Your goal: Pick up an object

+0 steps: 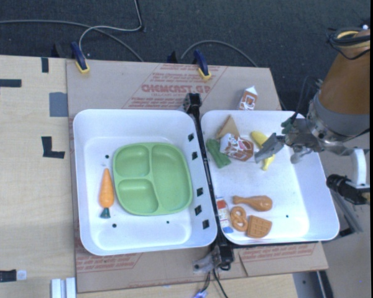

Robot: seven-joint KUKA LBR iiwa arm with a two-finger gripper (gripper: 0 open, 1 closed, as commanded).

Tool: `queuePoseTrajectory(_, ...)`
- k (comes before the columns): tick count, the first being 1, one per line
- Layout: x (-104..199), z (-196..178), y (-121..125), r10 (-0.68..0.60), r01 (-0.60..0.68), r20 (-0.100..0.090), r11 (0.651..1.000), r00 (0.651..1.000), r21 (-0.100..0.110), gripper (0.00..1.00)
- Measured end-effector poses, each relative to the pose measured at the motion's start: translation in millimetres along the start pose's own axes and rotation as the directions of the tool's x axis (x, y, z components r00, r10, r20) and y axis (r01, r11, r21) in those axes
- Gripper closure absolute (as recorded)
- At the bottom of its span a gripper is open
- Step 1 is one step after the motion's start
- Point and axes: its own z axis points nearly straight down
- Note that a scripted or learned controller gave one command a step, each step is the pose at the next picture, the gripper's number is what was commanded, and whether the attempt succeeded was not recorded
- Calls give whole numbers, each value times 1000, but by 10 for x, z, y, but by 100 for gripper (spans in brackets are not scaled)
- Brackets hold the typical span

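My gripper hovers over the upper middle of the right bin, open, with nothing between its fingers. Its left finger lies across a yellow toy. Just left of that sit a red-and-white packet, a brown cone-shaped piece and a green piece. At the bin's front lie a toy drumstick, a pretzel, a waffle-like cracker and a small striped box.
The left bin holds a green divided plate and a toy carrot. A small milk carton stands on the cardboard behind the right bin. A black divider runs between the bins.
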Motion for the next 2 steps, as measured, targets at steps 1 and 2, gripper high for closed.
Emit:
queuePoseTrajectory(1, -441, 572, 744, 1, -1, 0, 1000, 1000, 2, 0)
queuePoseTrajectory(2, -273, 1609, 1068, 2, -2, 3, 1000, 1000, -23, 0)
